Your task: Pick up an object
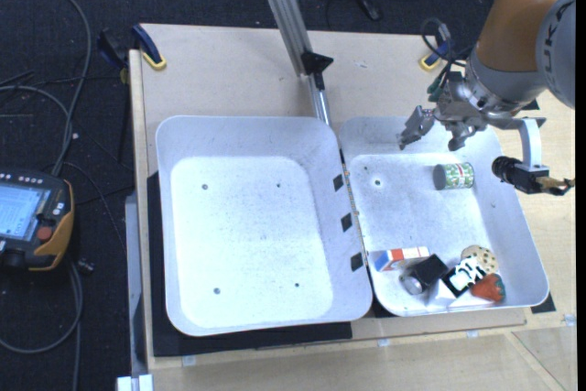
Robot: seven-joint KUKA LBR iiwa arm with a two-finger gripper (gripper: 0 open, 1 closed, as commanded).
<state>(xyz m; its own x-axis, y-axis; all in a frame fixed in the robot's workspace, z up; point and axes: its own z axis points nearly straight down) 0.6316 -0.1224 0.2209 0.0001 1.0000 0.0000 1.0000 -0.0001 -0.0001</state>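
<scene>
In the near right corner of the right-hand white bin (513,224) lie four small things, light and stiff by their look: a red, white and blue carton (399,258), a black block (425,272), a black-and-white patterned piece (465,275) and a red rounded toy (489,288). Farther back near the right wall lies one short green-banded grey cylinder (454,176), likely hard, smooth and prone to roll, best pinched across its round body. At the far rim the two-finger gripper (436,129) hangs with fingers spread and nothing between them, and the left-hand white bin (174,151) makes two.
</scene>
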